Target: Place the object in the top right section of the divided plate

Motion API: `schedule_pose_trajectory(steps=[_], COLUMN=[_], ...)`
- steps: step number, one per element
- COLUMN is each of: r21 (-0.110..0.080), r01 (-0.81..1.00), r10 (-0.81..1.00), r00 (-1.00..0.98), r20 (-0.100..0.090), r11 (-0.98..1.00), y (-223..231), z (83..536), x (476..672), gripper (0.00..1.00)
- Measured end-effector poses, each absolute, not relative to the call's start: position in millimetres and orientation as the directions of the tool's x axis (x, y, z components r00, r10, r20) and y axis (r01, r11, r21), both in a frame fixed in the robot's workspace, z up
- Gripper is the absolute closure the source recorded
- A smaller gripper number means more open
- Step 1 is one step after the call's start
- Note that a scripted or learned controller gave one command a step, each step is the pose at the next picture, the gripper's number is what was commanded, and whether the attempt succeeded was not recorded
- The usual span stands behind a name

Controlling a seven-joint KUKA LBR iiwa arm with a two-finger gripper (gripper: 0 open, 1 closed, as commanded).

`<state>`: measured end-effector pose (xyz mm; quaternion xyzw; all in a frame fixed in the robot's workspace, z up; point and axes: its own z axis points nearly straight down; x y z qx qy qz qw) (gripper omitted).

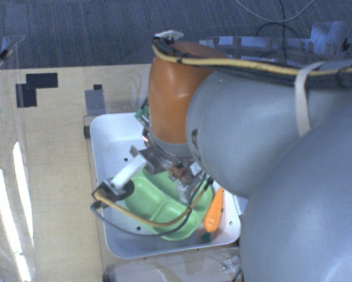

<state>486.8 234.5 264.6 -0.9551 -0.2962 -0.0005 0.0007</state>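
- Now the gripper (183,172) hangs low over the green plate (146,199), which sits in a white bin (110,137). The wrist hides its tip, so I cannot tell whether it is open or shut, or whether it holds anything.
- An orange carrot (213,212), likely the object, lies at the plate's right rim, with its green end toward the bin's near wall. I cannot tell whether it rests on the rim or on the bin floor just beside it.
- It lies just beside the gripper and is not seen in its grasp, so the step in hand looks like the pick, with the placing not yet done.
- To do it well, come down centred on the carrot's thick middle and close across its width, not along its length. A smooth, tapered body may slip out toward the thin end.
- Keep clear of the plate rim and the bin wall on the way down. The carrot lies close to both, and a nudge could roll it away.
- The arm (274,134) covers most of the top right section, so lift above the dividers before carrying across, and release low.
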Motion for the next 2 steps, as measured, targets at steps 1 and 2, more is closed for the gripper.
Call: schedule_pose_trajectory(steps=[1,2], r21=[-0.002,0.002], r01=[0.566,0.584], r10=[0.566,0.584], r00=[0.825,0.811], r20=[0.005,0.004], r11=[-0.825,-0.811], y=[235,179], z=[276,377], x=[488.0,487.3], gripper=[1.00,1.00])
